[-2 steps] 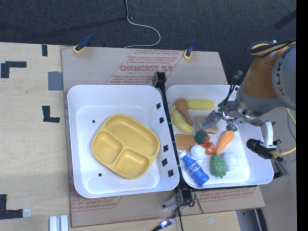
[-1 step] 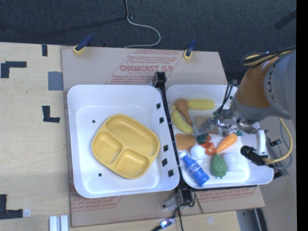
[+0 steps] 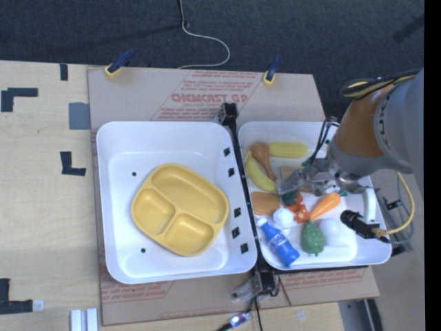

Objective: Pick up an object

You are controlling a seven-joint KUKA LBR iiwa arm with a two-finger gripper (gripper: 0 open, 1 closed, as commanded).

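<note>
My gripper (image 3: 296,183) hangs low in the middle of the right bin (image 3: 365,257), over a crowd of toy foods. Just left of it lie a yellow banana (image 3: 258,176) and a brown drumstick (image 3: 260,155). A corn cob (image 3: 288,149) lies behind it. In front of it are a small red piece (image 3: 300,213), an orange carrot (image 3: 325,205) and a white egg (image 3: 282,217). A brown bun (image 3: 264,202), a blue bottle (image 3: 279,243) and a green vegetable (image 3: 312,238) lie nearer the front. I see nothing lifted clear of the pile.
The left bin (image 3: 117,150) holds a yellow divided plate (image 3: 179,209). The arm's grey body and orange band (image 3: 358,126) cover the right bin's far right side. A black cable (image 3: 375,229) loops over that bin's right rim.
</note>
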